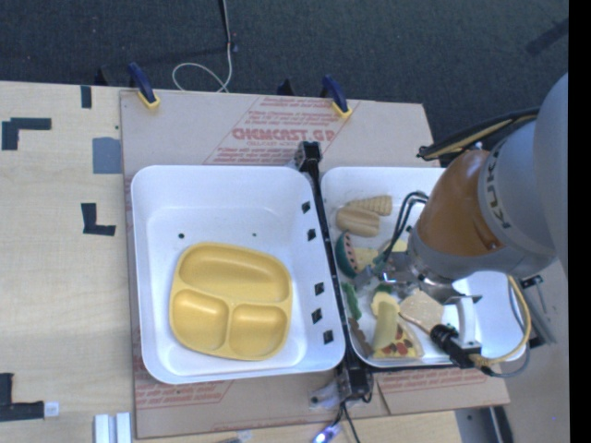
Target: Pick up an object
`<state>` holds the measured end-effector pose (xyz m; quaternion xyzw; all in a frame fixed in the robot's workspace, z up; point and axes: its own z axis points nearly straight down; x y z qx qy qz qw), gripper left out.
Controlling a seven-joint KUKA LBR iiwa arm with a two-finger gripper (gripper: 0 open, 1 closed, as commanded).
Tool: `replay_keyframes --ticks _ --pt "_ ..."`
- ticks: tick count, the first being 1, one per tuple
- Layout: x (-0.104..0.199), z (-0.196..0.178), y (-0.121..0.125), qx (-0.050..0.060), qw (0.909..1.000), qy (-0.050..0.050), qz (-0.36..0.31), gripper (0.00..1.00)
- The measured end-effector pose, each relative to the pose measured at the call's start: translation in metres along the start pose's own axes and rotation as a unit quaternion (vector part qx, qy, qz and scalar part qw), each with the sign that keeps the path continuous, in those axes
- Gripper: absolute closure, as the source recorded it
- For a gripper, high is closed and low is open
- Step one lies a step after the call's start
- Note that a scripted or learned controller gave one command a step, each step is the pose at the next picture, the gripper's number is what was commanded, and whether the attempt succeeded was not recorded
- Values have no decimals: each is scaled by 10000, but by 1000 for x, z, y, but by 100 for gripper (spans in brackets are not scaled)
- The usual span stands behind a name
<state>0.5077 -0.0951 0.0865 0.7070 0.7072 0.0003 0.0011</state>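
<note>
The right bin (346, 178) holds several toy foods. A tan ridged piece (364, 217) lies at its far left. Green pieces (349, 257) sit along the left wall. Near the front are a pale yellow piece (384, 316), a pizza slice (400, 347) and a tan toast-like piece (422, 310). My gripper (399, 273) hangs low over the middle of this bin, just above the yellow piece and the toast. The grey wrist and the orange band (462, 212) hide much of the gripper and the bin's right half.
The left bin (148, 247) holds a yellow divided plate (231, 300). A black divider with clips (319, 257) runs between the bins. Both stand on a cardboard sheet (268, 132) held by blue clamps. A cable (203, 67) loops at the back.
</note>
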Motion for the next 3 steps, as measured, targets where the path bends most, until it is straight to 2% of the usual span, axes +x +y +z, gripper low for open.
replay_keyframes --ticks 1,2,3 --pt "-10 0 -14 -17 10000 8 -3 0" --pt "-6 -12 -12 -3 10000 58 -24 100" --pt "52 -131 5 -33 10000 10 -40 100"
